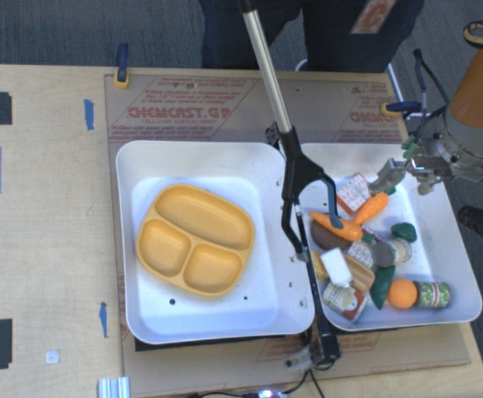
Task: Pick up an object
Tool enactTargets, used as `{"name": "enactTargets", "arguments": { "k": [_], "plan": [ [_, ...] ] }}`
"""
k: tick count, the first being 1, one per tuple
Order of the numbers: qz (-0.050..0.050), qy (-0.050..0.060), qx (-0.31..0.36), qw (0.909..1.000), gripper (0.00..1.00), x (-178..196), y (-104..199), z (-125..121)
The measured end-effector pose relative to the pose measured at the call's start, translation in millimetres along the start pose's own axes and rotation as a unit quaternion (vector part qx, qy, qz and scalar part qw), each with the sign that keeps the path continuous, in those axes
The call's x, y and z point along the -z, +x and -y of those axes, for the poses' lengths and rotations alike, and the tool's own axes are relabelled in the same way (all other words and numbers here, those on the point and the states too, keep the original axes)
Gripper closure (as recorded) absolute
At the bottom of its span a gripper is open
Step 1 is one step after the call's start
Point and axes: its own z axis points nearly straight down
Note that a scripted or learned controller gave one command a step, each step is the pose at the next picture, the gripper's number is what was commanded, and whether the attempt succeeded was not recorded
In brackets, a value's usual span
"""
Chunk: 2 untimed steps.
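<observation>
Toys lie heaped in the right bin point(465, 301), and since the task names no particular one, any of them could serve. The carrot point(373, 206) is closest, just left of and below the pincer point(414, 166), with a red-and-white packet point(353, 192) just beyond it. Farther down from the pincer sit a dark green piece point(404, 231), a white block point(336, 265), an orange point(402, 293) and a can point(433, 293) lying on its side. The pincer hangs over the bin's upper right part with nothing visibly in it; from this slant I cannot tell whether it is wide or narrow. It probably sits there because the pile is within short reach below it. A reacher point(263, 52) slants in from far left and above the pincer, its black claw point(295, 191) resting among the toys, likely put there by the person point(333, 2) at the far edge to stir or reseat the pile. Well left of the pincer, the left bin point(134, 222) holds a yellow plate point(196, 239), set apart as if for sorted items. By count: two bins, one plate with three wells, one orange, one upright-labelled can, one reacher. The rest of the pile overlaps too much to count surely. Both bins rest on cardboard point(192, 110) on the surface point(42, 222).
</observation>
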Motion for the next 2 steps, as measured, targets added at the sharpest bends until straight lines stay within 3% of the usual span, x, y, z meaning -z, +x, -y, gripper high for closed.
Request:
{"name": "enactTargets", "arguments": {
  "k": [1,2],
  "plan": [
    [0.0,0.0,-0.001,1.0,0.0,-96,8,28],
    [0.005,-0.01,-0.002,0.9999,0.0,-128,39,39]
  ]
}}
